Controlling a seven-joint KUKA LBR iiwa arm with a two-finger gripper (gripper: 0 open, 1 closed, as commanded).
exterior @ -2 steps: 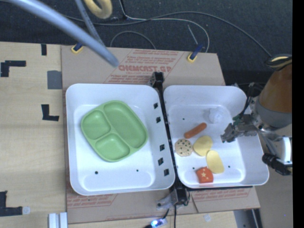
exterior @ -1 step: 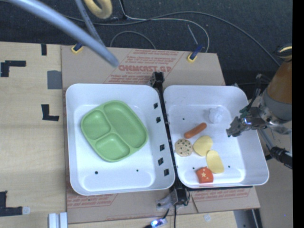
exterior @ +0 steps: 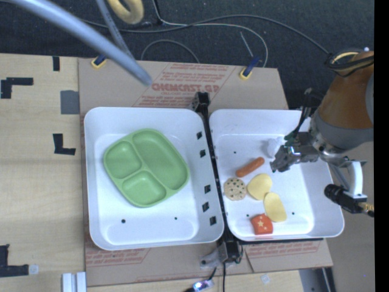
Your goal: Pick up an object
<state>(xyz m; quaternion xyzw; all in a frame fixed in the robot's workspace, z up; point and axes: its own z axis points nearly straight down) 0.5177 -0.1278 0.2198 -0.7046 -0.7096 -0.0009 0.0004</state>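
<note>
Gripper (exterior: 281, 162) over right bin (exterior: 316, 224), just right of sausage (exterior: 250, 166); how far open, cannot tell; nothing seen between fingers. Cookie (exterior: 234, 189) below sausage, left. Yellow piece (exterior: 260, 186) just right of cookie, second yellow piece (exterior: 275, 207) below it. Red block (exterior: 262, 224) lowest. Green tray (exterior: 144, 166) in left bin (exterior: 103, 224), far left of sausage.

Grey arm (exterior: 346, 126) with an orange band, ending in a dark end effector (exterior: 284, 158).

left bin (exterior: 97, 163): divided plate (exterior: 144, 166) held | right bin (exterior: 322, 221): carrot (exterior: 250, 166), cookie (exterior: 234, 189), two chips (exterior: 260, 186) and cube (exterior: 262, 224) clustered
</note>
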